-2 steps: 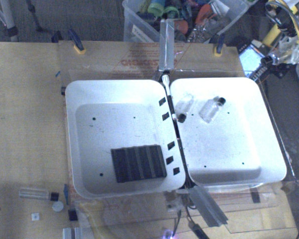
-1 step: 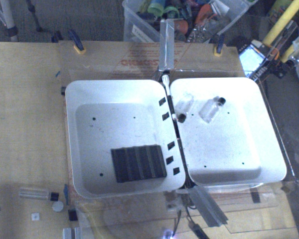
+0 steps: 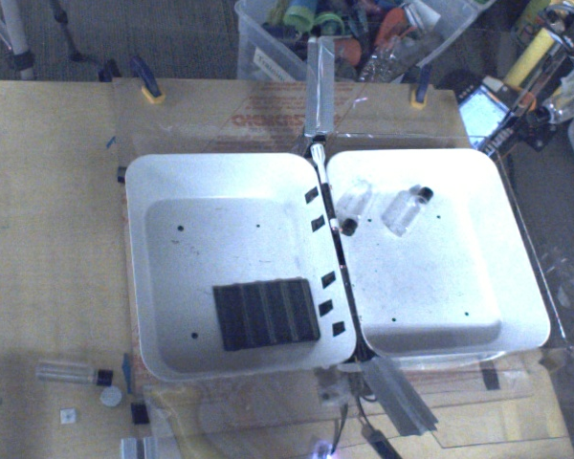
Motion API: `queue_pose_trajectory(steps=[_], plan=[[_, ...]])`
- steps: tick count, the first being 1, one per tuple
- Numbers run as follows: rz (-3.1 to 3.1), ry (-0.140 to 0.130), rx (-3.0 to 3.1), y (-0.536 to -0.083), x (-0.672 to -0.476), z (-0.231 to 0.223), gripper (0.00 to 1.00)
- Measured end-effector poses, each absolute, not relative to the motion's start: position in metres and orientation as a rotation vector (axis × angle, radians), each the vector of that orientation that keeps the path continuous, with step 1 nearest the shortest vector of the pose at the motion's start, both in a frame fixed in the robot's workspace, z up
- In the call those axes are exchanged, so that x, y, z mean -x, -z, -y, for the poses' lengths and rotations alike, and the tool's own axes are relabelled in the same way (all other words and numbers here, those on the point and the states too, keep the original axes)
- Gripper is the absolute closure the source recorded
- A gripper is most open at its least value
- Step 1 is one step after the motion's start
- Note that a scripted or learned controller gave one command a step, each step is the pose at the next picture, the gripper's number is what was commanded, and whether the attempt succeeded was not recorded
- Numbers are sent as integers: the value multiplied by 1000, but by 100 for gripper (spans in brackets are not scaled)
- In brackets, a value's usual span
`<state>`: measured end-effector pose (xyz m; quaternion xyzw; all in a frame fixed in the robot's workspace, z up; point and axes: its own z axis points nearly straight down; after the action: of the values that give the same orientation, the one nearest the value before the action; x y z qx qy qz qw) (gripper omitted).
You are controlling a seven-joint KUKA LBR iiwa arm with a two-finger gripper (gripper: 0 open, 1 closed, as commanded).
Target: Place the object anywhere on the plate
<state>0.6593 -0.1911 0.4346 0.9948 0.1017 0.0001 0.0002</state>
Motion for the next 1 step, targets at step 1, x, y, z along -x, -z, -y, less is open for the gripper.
queue_pose_trajectory(steps=[1], plan=[[-904, 7, -3012, -420, -652, 129, 100]])
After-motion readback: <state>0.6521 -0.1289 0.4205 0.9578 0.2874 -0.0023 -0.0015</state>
